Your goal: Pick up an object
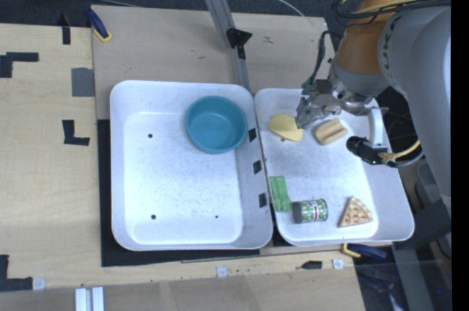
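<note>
My gripper (311,116) hangs low over the back of the right bin (388,229). It sits between a pale yellow wedge (285,128) on its left and a tan bread-like block (330,131) on its right. Nothing is visible between its fingers. Toward the bin's front lie a green flat packet (279,193), a small dark can on its side (310,211) and a pizza slice (355,213). A blue bowl (215,124) stands at the back of the left bin (132,155).
A grey metal pole (220,1) slants down from the top to the gap between the bins. The arm's grey body and orange band (366,38) fill the upper right. Black cables (374,150) loop beside the right bin's edge.
</note>
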`<state>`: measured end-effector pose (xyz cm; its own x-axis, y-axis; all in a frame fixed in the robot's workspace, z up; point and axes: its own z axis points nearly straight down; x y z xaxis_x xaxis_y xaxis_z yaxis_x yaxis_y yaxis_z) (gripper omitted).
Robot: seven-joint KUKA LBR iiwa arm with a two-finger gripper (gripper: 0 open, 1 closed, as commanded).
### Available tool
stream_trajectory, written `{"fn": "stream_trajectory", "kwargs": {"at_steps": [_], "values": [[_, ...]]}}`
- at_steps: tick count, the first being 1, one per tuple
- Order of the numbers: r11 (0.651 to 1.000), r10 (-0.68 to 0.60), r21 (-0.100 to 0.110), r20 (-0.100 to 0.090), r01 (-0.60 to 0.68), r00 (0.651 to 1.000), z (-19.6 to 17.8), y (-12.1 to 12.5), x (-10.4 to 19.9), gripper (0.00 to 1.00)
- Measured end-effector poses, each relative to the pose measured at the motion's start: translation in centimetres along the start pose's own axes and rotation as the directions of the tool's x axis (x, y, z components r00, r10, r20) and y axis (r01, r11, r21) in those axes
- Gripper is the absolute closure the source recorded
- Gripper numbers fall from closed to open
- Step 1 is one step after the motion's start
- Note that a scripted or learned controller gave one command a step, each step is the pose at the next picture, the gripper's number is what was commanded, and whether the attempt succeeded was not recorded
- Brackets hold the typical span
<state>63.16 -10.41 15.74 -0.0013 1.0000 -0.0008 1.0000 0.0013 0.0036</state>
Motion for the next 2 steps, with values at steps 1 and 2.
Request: {"fn": "stream_trajectory", "kwargs": {"at_steps": [1,2], "values": [[1.000,0.000,-0.001,0.000,0.000,1.000,-6.4,0.2,0.2,1.00],[1.000,-0.001,-0.002,0.000,0.001,1.000,-11.7,0.4,0.2,1.00]]}}
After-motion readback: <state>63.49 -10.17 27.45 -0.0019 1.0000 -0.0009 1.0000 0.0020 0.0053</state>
